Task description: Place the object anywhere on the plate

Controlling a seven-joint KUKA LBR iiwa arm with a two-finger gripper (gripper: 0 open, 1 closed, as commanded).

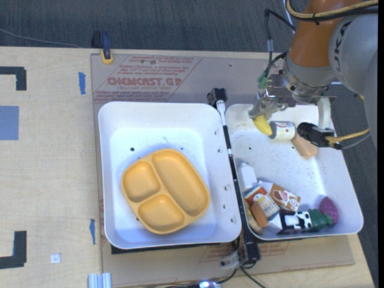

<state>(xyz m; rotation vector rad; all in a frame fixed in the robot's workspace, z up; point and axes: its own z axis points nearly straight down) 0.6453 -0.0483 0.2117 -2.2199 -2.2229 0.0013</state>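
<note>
The hand point(268, 108) hangs over the far left corner of the right bin point(345, 179). A yellow object point(261, 124), perhaps a toy banana, sits right at its fingertips, but whether the fingers are closed on it, or how far they are spread, cannot be told from this angle. The yellow object is inside the right bin's outline, either just lifted or resting on its floor.

Judging by this, the task is at an early stage: at most a grasp has been made. The carry across to the left bin point(114, 161) and the drop onto the plate point(165, 189) are not yet done; the plate bears nothing.

Count: one arm, two bins on the surface point(42, 179), one three-part yellow plate. Just beside the hand lie a small white cylinder point(282, 130) and a tan piece point(305, 145); a cluster of several small toys point(282, 207) lies at the bin's near end, too jumbled to count exactly.
</note>
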